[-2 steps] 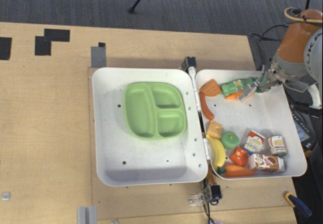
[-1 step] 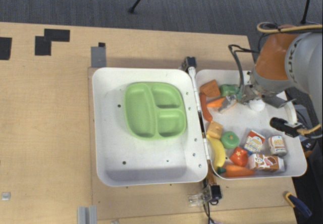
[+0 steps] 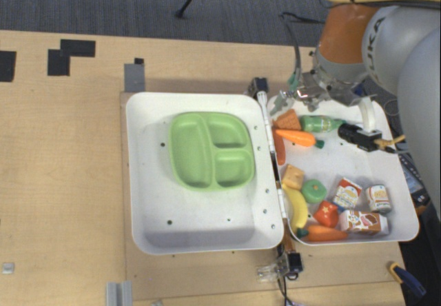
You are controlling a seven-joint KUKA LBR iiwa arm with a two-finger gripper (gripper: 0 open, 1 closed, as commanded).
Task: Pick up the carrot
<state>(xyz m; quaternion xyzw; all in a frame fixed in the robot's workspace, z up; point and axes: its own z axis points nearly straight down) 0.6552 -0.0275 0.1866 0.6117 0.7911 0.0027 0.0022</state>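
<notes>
Two white bins sit on a tan wooden table beside grey carpet. One green divided plate fills the left bin. One carrot lies near the right bin's far left, just below the claw, whose opening I cannot tell.

I see two white bins side by side on my bench. The left bin holds a green divided plate. The right bin is crowded: the carrot lies at its far left, touching a green bottle just beyond it. Nearer me sit a banana, a tomato and small cartons. My arm reaches in from the right, and its gripper hangs over the bin's far edge, above the carrot.
</notes>
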